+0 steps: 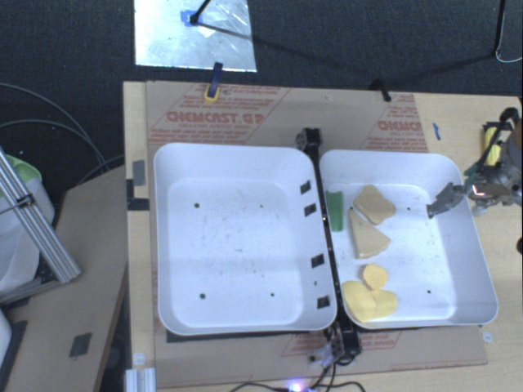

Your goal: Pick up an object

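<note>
Objects for picking lie in right bin [470, 243], grouped toward its left wall. From left to right: left bin [237, 239], white and shallow, on table [270, 109]; black divider clips [314, 235] along the seam between the bins; green strip [335, 211] just inside right bin's left wall; tan slab [373, 205] near upper left, overlapping pale wedge [368, 238] just below it; yellow round piece [375, 277] lower down, touching yellow lobed piece [369, 301] near front wall. Claw [441, 200] at upper right of right bin, above bin floor, well apart from every piece, nothing between its fingers; whether fingers apart or together: cannot tell at this size.
</note>
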`<state>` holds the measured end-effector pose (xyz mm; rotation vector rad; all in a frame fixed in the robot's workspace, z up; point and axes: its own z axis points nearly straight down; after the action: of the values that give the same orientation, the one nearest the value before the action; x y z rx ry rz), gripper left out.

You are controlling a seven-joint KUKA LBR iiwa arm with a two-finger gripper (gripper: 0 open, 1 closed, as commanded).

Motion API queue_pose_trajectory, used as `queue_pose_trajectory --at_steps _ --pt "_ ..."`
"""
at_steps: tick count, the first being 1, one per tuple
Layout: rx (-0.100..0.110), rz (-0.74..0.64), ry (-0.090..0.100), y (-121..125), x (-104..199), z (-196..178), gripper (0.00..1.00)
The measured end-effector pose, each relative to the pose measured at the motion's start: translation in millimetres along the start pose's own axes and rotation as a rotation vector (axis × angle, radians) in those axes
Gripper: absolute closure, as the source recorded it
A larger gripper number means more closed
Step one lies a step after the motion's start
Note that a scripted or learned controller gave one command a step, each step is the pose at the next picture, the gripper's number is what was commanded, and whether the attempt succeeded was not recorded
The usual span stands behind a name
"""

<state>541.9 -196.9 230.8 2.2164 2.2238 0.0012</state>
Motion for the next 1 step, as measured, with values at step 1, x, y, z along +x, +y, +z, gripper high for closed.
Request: queue_pose_trajectory --at_steps 1 --pt "0.012 0.001 0.007 -56.8 50.9 90.5 0.0"
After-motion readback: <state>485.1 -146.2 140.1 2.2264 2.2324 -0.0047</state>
